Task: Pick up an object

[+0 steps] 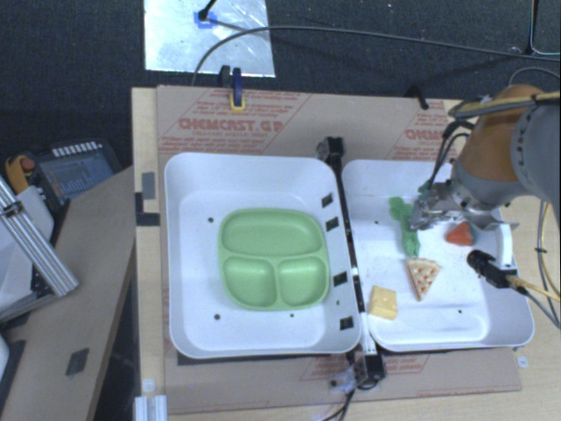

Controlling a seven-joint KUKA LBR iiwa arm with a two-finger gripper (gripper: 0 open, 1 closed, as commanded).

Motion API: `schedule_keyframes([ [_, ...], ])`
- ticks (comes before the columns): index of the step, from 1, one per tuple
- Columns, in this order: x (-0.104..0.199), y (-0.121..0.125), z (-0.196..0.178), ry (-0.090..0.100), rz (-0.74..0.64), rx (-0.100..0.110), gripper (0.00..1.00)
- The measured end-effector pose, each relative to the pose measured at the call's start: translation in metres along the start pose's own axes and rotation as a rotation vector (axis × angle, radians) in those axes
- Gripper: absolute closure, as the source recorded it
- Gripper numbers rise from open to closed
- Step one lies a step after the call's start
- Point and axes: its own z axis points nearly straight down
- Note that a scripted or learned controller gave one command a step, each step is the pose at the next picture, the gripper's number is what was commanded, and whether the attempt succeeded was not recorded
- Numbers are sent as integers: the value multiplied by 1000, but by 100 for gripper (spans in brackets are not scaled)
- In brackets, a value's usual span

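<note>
The right bin [456, 323] holds a long green toy vegetable [406, 226], a pizza slice [422, 277], a yellow cheese block [383, 303] and a red piece [459, 233]. My gripper [428, 214] is low in this bin, just right of the green vegetable and left of the red piece. Its tips are close to the vegetable's upper half. The wrist hides part of the red piece.
The left bin [188, 261] holds a green three-compartment plate [272, 259]. A black divider [342, 235] runs between the bins. A control pendant [74, 169] and a metal rail [35, 244] sit on the bench at the left.
</note>
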Motion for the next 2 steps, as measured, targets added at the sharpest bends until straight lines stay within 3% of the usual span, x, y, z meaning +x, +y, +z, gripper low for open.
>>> schedule_keyframes([
  [2, -8, -13, -100, -2, 3, 10, 100],
])
